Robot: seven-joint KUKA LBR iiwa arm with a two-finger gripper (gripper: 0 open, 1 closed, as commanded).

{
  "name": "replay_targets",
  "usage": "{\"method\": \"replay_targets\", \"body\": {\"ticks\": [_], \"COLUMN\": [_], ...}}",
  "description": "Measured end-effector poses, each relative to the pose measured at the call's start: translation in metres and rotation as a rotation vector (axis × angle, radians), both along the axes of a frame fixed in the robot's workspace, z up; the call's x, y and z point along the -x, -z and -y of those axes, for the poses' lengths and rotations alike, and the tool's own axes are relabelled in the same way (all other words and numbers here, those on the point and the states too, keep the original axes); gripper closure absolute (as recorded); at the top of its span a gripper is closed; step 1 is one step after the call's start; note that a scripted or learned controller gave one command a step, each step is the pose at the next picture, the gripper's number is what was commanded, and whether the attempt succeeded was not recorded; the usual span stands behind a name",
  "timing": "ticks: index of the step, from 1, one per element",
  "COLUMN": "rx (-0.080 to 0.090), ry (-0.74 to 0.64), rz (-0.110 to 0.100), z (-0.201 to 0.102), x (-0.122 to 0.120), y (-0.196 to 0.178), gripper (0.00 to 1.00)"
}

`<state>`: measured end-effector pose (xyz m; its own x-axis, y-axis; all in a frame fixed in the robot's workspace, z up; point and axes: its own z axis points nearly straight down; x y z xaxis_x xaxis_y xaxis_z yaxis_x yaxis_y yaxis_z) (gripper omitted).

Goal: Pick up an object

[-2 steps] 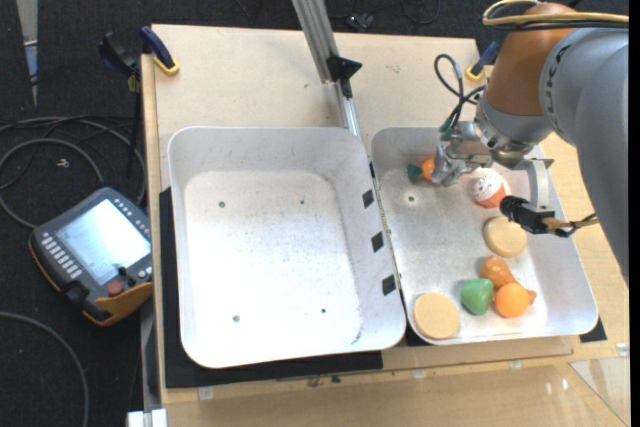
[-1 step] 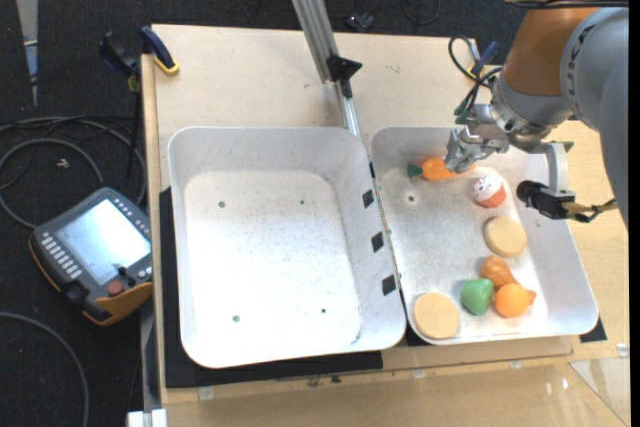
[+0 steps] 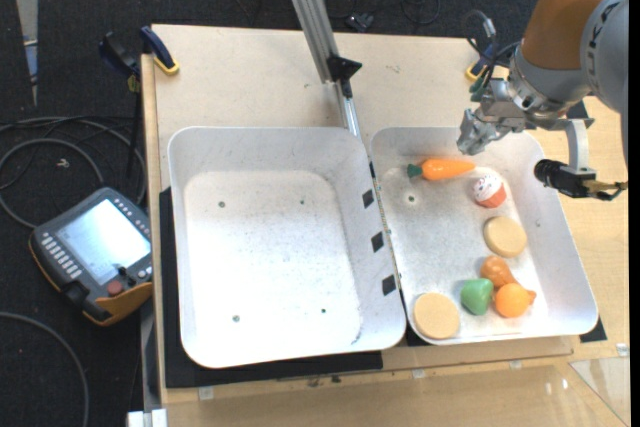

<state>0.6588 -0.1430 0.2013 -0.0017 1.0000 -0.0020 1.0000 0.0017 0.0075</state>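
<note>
Gripper [image 3: 472,141] hangs over the right bin [image 3: 560,245], just above the toy carrot [image 3: 446,169]; can't tell its state from here.

— What are the two shallow white bins [image 3: 265,245] made of?
— Smooth plastic by the look of it, matt, speckled with dark scuffs. The pale bench top [image 3: 250,75] looks like bare wood, dull.
— And the orange carrot-shaped toy [image 3: 447,169]?
— Glossy plastic. The slanted silver pole [image 3: 305,0] looks like brushed metal.
</note>
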Motion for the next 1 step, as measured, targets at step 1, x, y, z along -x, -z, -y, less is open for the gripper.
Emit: {"method": "replay_targets", "body": {"ticks": [1], "rx": [0.001], "ry": [-0.001], "rz": [0.002], "z": [0.0005], "x": [-0.0012], "y": [-0.065], "gripper": [1.0]}}
